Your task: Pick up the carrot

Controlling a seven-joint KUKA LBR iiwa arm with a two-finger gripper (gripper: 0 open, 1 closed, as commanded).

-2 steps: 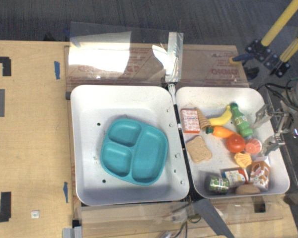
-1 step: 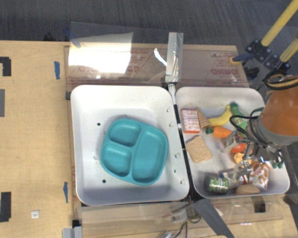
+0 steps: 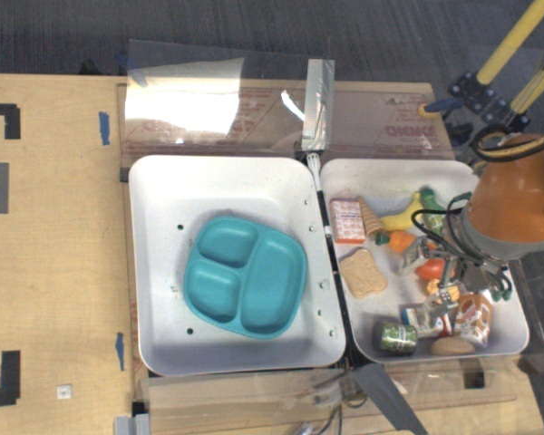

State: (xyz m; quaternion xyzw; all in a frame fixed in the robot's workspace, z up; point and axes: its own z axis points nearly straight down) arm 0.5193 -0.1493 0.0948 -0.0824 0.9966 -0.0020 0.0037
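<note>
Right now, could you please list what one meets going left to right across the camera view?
Teal divided plate → red-and-white box → cracker → green can → carrot → claw → arm's orange band.

You are viewing through one fixed camera mounted above the bench [image 3: 45, 243], angled down at a slant, not straight overhead. It stands far enough back to frame both white bins: the left bin [image 3: 154, 188] and the right bin [image 3: 512, 333] sit side by side in the lower centre of the frame. The arm [image 3: 517, 202] enters from your right edge, and its gripper [image 3: 444, 275] hangs over the right bin. The dark floor [image 3: 254, 7] beyond the gripper fills the top band.
</note>
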